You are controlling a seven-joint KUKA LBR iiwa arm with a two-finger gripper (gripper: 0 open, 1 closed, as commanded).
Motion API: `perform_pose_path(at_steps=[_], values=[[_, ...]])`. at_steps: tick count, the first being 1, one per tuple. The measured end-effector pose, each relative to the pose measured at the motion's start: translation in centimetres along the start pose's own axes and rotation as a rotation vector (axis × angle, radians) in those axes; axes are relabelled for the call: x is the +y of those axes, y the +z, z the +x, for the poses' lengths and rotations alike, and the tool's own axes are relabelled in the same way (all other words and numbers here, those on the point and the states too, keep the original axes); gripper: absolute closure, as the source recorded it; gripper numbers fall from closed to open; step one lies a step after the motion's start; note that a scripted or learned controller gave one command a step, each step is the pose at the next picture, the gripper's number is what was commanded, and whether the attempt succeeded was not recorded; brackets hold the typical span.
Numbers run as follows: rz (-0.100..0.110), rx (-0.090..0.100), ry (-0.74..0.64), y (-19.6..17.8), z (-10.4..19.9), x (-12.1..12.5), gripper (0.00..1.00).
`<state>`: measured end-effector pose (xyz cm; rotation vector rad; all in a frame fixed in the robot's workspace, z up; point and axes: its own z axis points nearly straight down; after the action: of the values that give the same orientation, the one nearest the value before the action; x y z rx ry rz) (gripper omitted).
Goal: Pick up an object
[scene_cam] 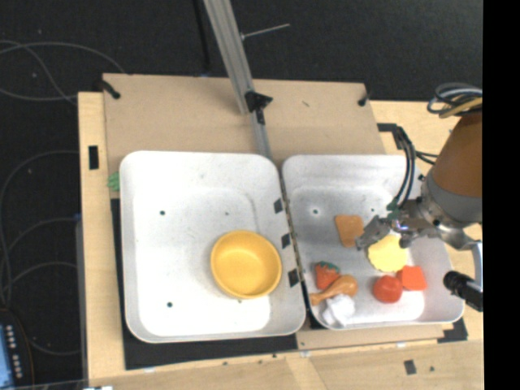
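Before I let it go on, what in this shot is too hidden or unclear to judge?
- Gripper: its fingers are a dark blur over the pale yellow object; whether it is gripping cannot be judged.
- Pale yellow object: its top edge is covered by the gripper.
- White object in the right bin: blends into the bin floor, so its shape is unclear.
- Arm: cut off by the camera view's right side.

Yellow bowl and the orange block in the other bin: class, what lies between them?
In the camera view, bare bin floor and the bins' meeting rims separate the yellow bowl from the orange block.
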<state>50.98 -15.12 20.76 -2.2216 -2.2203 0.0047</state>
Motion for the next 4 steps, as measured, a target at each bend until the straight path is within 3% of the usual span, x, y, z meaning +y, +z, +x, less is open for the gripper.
perform_pose_path(at_steps=[1,2,3,4], values=[[0.000,0.000,0.000,4.3,-0.1,-0.2,0.00],[-0.008,0.001,0.005,2.9,-0.2,0.0,1.00],[-0.011,-0.001,-0.004,-3.5,-0.4,0.1,1.00],[-0.001,0.000,0.000,-0.9,-0.5,0.1,1.00]])
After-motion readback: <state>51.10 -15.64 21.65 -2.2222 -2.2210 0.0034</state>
